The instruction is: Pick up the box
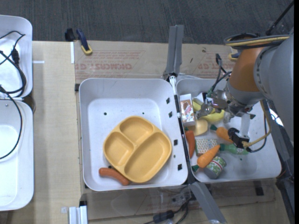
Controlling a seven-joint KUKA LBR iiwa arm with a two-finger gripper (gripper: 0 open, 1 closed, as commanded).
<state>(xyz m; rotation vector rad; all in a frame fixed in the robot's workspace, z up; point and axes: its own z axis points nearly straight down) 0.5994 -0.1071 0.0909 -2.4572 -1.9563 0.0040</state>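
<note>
The box (187, 109) is small and white with a red picture, and it lies against the left wall of the right bin (261, 171). My gripper (214, 105) hangs low over the upper middle of that bin, a short way to the right of the box and just above a yellow banana (214, 116). The grey wrist and the arm's orange band (245, 76) cover most of the gripper's body. Nothing can be seen held in it.
Packed around the box are a pale yellow fruit (201, 126), carrots (208, 156), a patterned packet (205, 144) and a can (215, 167). The left bin (93, 125) holds a yellow divided plate (138, 148) and a sausage (113, 174). Cables hang beside the arm.
</note>
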